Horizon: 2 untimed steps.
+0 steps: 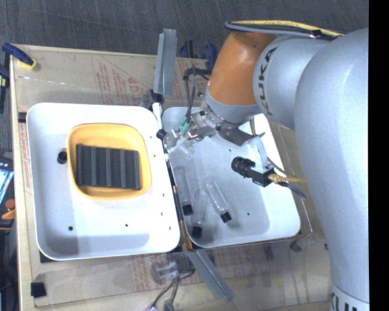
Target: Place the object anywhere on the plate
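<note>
A yellow plate [107,133] lies in the left bin [52,225], and a dark ridged slab [109,166] covers its middle. The gripper [183,135] hangs low over the far left corner of the right bin [279,219], next to the wall between the two bins. Something clear with a green tint shows at its tip, too blurred to identify. Clear tubes with black caps lie in the right bin: one [218,201] near the middle and one [185,196] along the left wall. The grey arm hides the bin's far right part.
A small black piece [62,155] sits in the left bin, left of the plate. Another black-capped piece [196,230] lies at the right bin's near edge. Clamps and metal brackets stand behind the bins around [165,63].
</note>
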Each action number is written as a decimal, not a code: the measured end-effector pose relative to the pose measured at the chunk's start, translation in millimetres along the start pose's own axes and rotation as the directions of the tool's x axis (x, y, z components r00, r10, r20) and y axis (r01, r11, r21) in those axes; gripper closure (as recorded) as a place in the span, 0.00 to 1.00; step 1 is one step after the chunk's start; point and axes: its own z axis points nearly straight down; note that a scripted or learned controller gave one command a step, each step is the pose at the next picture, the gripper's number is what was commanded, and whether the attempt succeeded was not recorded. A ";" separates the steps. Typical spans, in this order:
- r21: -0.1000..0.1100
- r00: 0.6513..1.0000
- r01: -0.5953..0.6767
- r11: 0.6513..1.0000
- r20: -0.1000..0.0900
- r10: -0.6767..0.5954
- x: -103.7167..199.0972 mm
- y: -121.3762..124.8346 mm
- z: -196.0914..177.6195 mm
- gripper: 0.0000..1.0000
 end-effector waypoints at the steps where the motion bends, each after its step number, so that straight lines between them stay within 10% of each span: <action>1: -0.002 0.984 0.179 0.984 0.001 -0.179 35.0 34.5 -0.7 1.00; 2: -0.002 0.984 0.179 0.984 0.001 -0.179 34.8 34.5 -0.7 0.00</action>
